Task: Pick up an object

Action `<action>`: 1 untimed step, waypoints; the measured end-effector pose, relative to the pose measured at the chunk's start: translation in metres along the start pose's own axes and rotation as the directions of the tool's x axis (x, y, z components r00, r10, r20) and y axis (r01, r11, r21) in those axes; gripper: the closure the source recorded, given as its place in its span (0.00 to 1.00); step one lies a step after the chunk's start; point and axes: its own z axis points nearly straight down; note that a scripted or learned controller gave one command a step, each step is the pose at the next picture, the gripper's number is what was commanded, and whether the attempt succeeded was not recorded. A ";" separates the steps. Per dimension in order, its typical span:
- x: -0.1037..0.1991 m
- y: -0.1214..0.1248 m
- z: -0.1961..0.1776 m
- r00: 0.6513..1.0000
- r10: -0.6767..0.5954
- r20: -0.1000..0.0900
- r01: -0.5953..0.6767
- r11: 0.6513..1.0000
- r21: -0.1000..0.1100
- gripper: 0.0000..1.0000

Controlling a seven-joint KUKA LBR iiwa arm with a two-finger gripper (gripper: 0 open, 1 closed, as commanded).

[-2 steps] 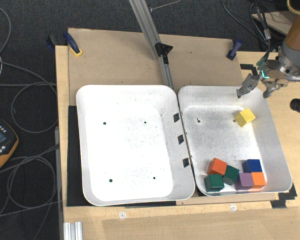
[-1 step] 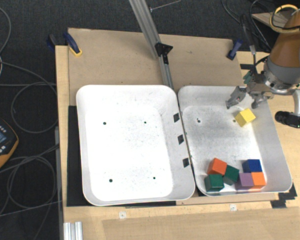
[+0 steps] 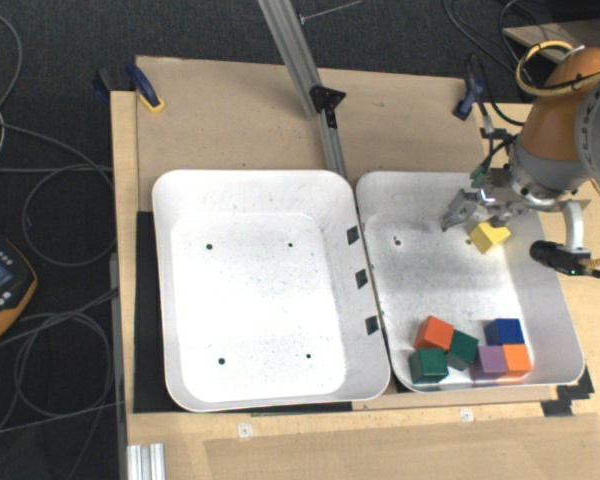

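Starting nearest the camera: bench edge [image 3: 310, 448], a pale wooden strip, is seen just in front of the right bin.
Right bin [image 3: 410, 278]: taken as the landmark; shallow, white, speckled.
Block cluster: six blocks are packed into the right bin's near corner, touching one another: dark green block [image 3: 429, 366], orange block [image 3: 436, 332], green block [image 3: 464, 348], purple block [image 3: 493, 360], orange cube [image 3: 517, 358], blue block [image 3: 504, 332].
Left bin [image 3: 255, 298]: set directly beside the right bin.
Yellow block [image 3: 490, 236]: seen tilted over the right bin's far right part, well apart from the cluster.
Gripper [image 3: 483, 211]: positioned just above the yellow block; whether the block is gripped, or how far the fingers are spread, cannot be told.
Metal pole [image 3: 298, 58]: slanted up beyond the right bin's far left corner.
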 end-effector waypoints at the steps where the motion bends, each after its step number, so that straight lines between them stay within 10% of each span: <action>1: -0.001 0.005 0.001 1.000 -0.002 -0.003 0.002 1.000 -0.003 0.00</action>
